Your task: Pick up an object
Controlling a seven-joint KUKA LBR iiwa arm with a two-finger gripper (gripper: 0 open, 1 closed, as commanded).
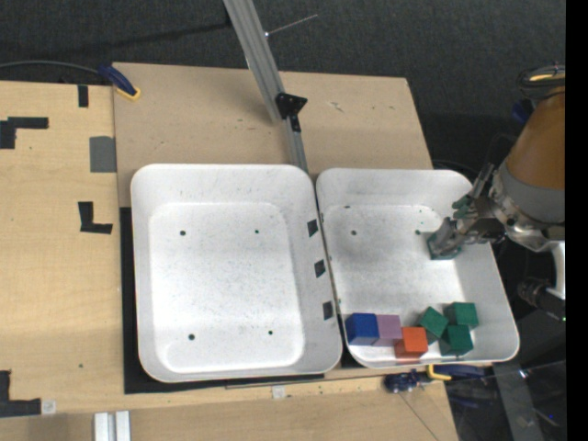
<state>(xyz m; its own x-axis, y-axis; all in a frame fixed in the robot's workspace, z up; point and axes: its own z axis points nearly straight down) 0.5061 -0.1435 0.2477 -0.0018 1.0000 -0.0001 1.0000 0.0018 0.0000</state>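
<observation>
The right bin (418, 200) holds 6 blocks (413, 331) bunched in a row running left-right along its near wall, well apart from the gripper (446, 243), which the arm (537, 168) holds low over the right side, its grip impossible to tell.

My view is evenly, softly lit; the white bins (225, 177) glare slightly, shadows stay faint, and everything looks a little grainy.

One camera looks down at a slant on the bench (55, 246). Both bins (220, 177) fit inside its frame.
</observation>
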